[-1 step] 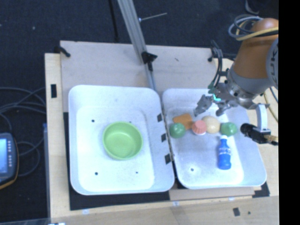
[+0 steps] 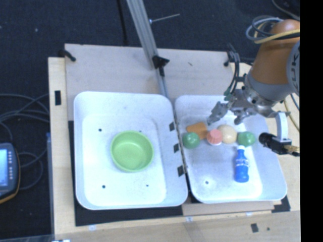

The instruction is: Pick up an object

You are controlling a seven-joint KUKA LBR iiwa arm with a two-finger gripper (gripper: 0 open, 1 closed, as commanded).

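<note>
A row of small objects lies across the middle of the right-hand bin [image 2: 272, 185]: an orange piece [image 2: 198, 127], a green ball [image 2: 191, 140], a pink-capped piece [image 2: 215, 136], a cream ball [image 2: 227, 133] and a second green ball [image 2: 246, 138]. Below the row, toward the lower right of the frame, a blue bottle [image 2: 241, 166] lies with its long axis running roughly up and down the frame. The gripper [image 2: 228, 114] hangs just above the row in the frame, its two fingers spread apart with nothing between them. The cream ball and pink-capped piece lie directly below the fingers, so they are probably the nearest candidates; the coming move appears to call for a short descent. The left-hand bin [image 2: 91, 110] carries a green bowl [image 2: 132, 150], well apart from the gripper.
</note>
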